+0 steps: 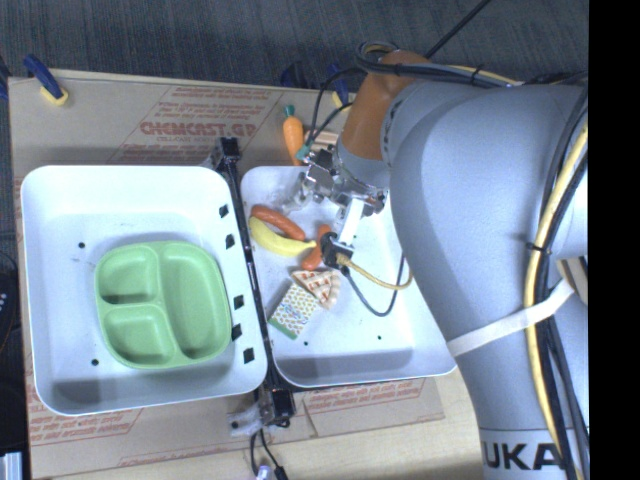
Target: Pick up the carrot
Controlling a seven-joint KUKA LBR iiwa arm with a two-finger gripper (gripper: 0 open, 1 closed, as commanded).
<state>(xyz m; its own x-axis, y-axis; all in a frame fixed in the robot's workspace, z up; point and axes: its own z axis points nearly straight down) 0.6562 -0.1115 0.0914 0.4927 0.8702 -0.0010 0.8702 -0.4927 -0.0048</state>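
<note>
Grey arm point(480, 218), orange band at the wrist, in from the right over the right bin point(370, 348). Printed cardboard point(180, 118) under 2 white bins. In the left bin point(40, 268), a green 3-compartment plate point(160, 303). Gripper point(322, 190) low over the right bin's far end; jaw state impossible to tell. In that bin, a banana point(272, 238) touching a red-orange sausage point(278, 220). Carrot point(291, 138), green-topped, outside on the cardboard, just beyond the right bin's far rim. Nearer, a patterned packet point(291, 314), pizza slice point(318, 286), small orange piece point(316, 253).
</note>
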